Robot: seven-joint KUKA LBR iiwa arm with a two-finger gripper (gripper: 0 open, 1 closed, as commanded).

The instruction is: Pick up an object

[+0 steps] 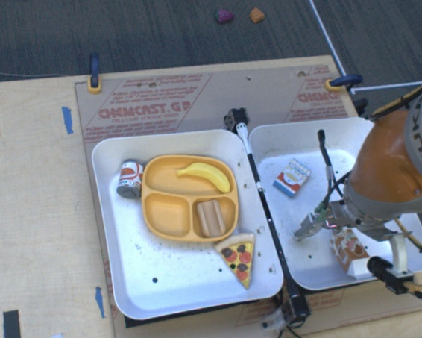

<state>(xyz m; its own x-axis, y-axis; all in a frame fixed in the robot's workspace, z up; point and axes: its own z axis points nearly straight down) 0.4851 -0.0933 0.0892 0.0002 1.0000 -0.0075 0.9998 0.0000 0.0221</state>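
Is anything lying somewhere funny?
Yes. Two small things, one purple and one orange, lie on the dark floor beyond the bench. The can lies tipped over beside the yellow tray.

A small blue, white and orange carton (292, 178) lies flat in the right bin (274, 195), and a brownish printed packet (348, 250) lies near the gripper (305, 230).

Grey arm (415, 180) with orange band, black cables, metallic hand (305, 231).
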